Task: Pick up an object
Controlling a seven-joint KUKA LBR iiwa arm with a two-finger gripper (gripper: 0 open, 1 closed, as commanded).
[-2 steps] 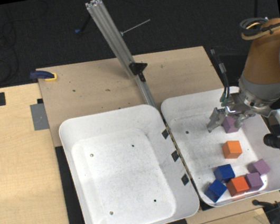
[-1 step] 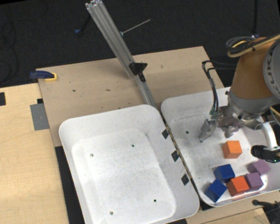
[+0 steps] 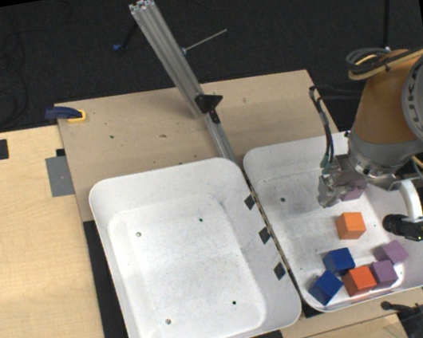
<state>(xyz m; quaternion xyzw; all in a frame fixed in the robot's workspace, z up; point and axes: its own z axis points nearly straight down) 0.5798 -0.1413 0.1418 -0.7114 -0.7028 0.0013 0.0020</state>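
A: Nearest the camera, what sat in the right bin [image 3: 292, 166]?

B: A cluster along its front edge: a blue block [image 3: 326, 287], a second blue block [image 3: 339, 261], a red-orange block [image 3: 361, 279] and two purple blocks [image 3: 384, 272] [image 3: 392, 253], most of them touching. A little farther back, an orange block [image 3: 351, 224] stood alone.

A: And the tool?

B: The tool [image 3: 337, 189] was low over the bin floor beyond the orange block, with a sliver of a purplish block [image 3: 353, 192] showing just beside it. I could not tell whether the tool was wide, narrow or gripping; the wrist covered its tips.

A: What might have gone wrong?

B: In my judgement, if that purplish block sat beside the tool instead of inside it, closing would have nudged it away and the tool would have come up bare. A descent toward the crowded front cluster risked landing on two blocks at once and jamming.

A: Anything else unclear?

B: Most of that purplish block was hidden, and the arm [image 3: 392, 112] was cut off at the right. The left bin [image 3: 103, 199] and the tabletop [image 3: 132, 129] beyond played no part.
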